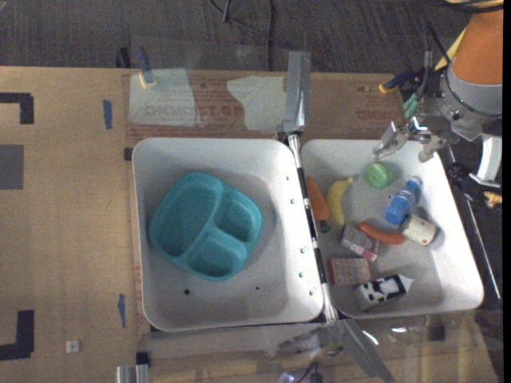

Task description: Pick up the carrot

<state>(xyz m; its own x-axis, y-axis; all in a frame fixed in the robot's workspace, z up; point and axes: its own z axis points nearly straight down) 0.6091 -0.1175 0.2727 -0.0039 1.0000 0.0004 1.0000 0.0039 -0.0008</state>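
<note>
You've got the claw (409, 140) hovering over the far right corner of the right bin (471, 282), fingers spread wide, nothing btwn them. The carrot (317, 199) lies well apart from it – toward the left and nearer the camera, tight against the bin's left wall, long axis running along that wall. To do this well, travel across w/ the claw high so it clears the green ball (378, 175) just below it and the yellow fruit (339, 199) beside the carrot, then turn the fingers to span the carrot's narrow width – the wall side looks cramped, so come down straight and centred. The orange-red sausage (382, 234) is a lookalike; don't go for that.
</note>
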